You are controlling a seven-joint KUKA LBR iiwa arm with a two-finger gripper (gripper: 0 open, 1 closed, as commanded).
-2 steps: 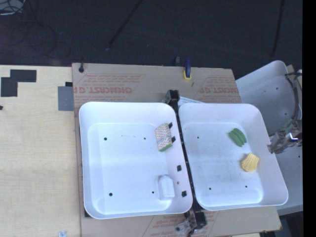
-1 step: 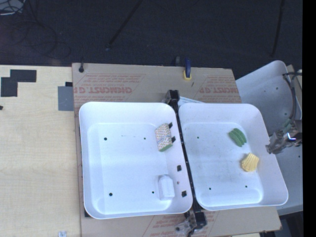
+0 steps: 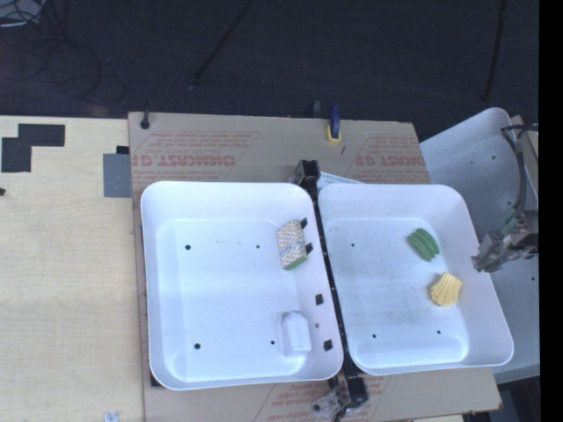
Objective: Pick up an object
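Claw [image 3: 498, 253]: grip unclear | green ribbed pod [image 3: 423, 243] | yellow knobbly lump [image 3: 446, 289]

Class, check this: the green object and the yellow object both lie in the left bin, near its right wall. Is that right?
Not quite. In the camera view, the green object and the yellow object lie in the right bin, near its right wall.

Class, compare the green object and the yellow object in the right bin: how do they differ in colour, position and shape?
The green object is dark green; the yellow object is pale yellow. The green one lies farther up the right bin; the yellow one sits below it, slightly farther right. The green one is elongated and slanted; the yellow one is chunkier. Both are small, lie apart, and rest near the bin's right wall.
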